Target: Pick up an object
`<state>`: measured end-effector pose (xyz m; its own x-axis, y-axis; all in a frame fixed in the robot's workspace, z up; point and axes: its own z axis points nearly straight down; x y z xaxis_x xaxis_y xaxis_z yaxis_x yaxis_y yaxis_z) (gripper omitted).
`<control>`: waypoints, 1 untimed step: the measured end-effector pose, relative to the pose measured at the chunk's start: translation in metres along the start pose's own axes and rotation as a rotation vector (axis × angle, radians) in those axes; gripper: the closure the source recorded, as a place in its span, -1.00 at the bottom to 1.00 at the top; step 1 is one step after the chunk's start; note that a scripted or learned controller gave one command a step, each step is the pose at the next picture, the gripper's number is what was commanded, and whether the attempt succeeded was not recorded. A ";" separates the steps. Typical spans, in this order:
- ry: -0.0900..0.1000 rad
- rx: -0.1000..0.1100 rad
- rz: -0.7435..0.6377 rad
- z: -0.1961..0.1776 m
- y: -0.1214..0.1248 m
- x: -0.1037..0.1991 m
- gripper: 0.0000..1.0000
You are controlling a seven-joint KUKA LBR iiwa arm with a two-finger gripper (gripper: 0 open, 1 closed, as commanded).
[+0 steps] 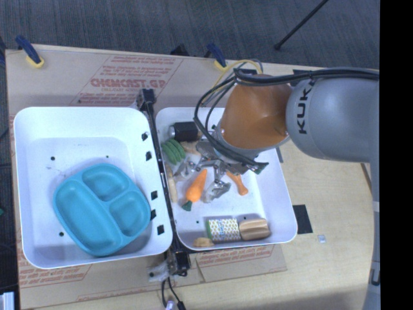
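My gripper [217, 185] is low in the right bin [279, 199], over its middle, under the grey arm with the orange band. An orange carrot [195, 187] lies just left of it, and a second orange piece [240, 185] lies just to its right. A green ribbed object [173, 150] sits at the bin's upper left. Near the front wall lie a green-and-white patterned block [222, 228] and a brown bread roll [254, 227], side by side. I see nothing held in the gripper.
The left bin [39, 141] holds a blue divided plate [100, 208]. A pale stick [171, 187] lies along the right bin's left wall, and a small yellow piece [203, 241] rests at its front edge. Blue clamps [30, 51] hold the cardboard at the back.
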<state>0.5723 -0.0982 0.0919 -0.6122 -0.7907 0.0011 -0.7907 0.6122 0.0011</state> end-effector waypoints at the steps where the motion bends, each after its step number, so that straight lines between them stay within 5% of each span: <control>1: -0.011 0.012 -0.016 -0.002 0.039 0.035 -1.00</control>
<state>0.5198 -0.1024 0.0940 -0.5990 -0.8007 -0.0098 -0.8006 0.5991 -0.0112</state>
